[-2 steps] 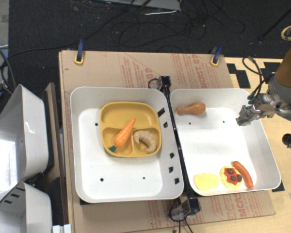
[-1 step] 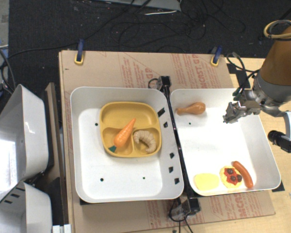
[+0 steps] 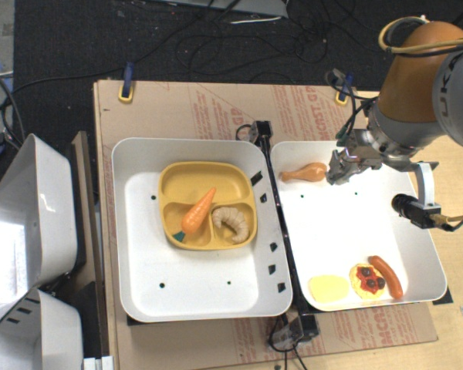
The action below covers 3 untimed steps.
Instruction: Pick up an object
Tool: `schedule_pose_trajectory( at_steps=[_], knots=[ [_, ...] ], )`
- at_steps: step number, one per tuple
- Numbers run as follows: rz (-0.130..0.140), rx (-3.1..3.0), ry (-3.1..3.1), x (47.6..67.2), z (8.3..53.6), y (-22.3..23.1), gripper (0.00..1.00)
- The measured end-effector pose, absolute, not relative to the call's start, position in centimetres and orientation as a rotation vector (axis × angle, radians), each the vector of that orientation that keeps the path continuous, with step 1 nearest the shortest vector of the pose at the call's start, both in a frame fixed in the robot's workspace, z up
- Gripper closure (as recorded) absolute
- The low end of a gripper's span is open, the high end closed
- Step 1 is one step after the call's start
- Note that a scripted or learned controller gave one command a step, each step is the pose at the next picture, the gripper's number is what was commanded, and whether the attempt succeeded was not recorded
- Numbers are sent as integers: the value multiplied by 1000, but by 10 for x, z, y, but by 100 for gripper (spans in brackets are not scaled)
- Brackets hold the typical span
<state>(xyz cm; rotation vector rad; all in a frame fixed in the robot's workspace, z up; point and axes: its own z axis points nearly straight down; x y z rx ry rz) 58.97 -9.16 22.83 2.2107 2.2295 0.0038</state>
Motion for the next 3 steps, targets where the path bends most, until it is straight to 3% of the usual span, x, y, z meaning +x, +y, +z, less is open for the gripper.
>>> schedule_pose_trajectory(
  at_steps=[2, 3],
  knots=[
    [2, 2212, 2232, 605, 227, 26, 100],
    [5, 2212, 2230, 623, 235, 70, 100]
  ],
)
